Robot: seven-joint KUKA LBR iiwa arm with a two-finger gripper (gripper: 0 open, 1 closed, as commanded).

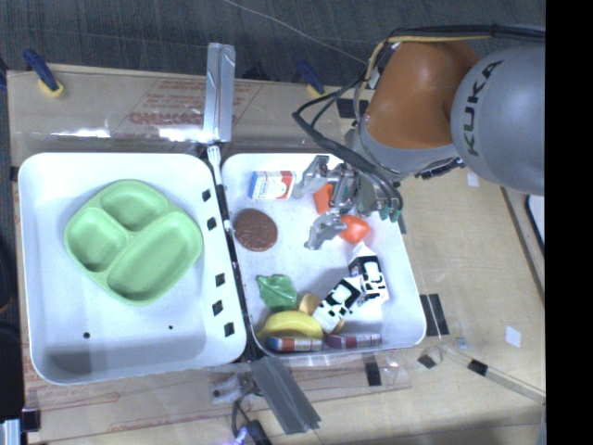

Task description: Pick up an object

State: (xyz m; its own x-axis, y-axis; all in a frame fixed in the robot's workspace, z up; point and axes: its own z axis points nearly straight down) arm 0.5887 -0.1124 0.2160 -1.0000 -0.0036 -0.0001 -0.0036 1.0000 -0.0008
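Yellow banana by black-and-white box in right white bin, "KUKA" arm's gripper above, jaws wide.

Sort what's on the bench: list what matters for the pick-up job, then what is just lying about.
In play:
gripper, down in the right bin
orange object beside the gripper
brown disc
small carton
banana
green leafy piece
black-and-white patterned block

Lying about:
left bin
green divided plate in it
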